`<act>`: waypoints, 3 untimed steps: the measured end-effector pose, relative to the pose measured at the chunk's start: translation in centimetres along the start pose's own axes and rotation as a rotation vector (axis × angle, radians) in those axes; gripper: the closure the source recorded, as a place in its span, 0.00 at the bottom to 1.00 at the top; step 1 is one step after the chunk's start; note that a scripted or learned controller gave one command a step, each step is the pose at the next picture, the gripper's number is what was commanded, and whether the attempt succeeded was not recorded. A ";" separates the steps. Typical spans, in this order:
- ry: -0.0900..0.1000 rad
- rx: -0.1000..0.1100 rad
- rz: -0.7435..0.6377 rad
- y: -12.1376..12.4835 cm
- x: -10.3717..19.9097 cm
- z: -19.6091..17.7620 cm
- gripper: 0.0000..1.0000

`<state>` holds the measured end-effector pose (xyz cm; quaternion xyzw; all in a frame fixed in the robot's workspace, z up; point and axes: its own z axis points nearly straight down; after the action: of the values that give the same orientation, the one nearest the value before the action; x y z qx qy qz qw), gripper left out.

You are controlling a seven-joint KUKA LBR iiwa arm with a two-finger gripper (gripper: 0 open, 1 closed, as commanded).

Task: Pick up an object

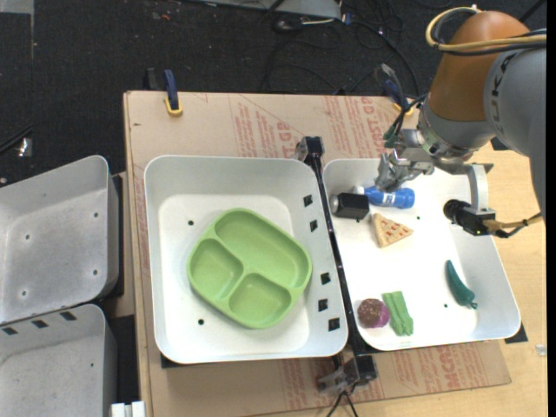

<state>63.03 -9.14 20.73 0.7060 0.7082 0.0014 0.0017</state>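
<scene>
Bench inventory, seen from above. Left bin (165, 189): one green divided plate (249, 268) with three compartments, lying flat and turned at an angle near the middle of the bin floor. Right bin (486, 276): a blue cylindrical object with a white end (393, 198), lying on its side near the far edge; a small black block (351, 205) just to its left, close to the divider between the bins; a wedge like a pizza slice (392, 231), tan with red spots, just in front of the blue cylinder; a dark purple round piece (373, 312) near the front edge, with a green ridged strip (399, 312) touching or just beside it on the right; a dark green curved piece (460, 286), pepper-like, toward the right wall. Arm: grey with an orange band, reaching in from the right, its gripper (393, 176) low over the far end of the right bin, directly above the blue cylinder. Whether it is spread or closed cannot be told from here, nor whether it touches the cylinder. A black fitting (462, 215) with a cable sits at the right bin's far right side. Both bins rest on a brown cardboard sheet (243, 115).
</scene>
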 end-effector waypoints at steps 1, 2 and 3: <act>-0.001 -0.003 0.000 0.3 0.3 -6.4 1.00; 0.002 0.005 -0.005 0.8 6.2 -4.7 1.00; 0.002 0.006 -0.004 0.5 10.9 -3.7 1.00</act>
<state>63.51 1.75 24.42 0.7046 0.7096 -0.0001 -0.0009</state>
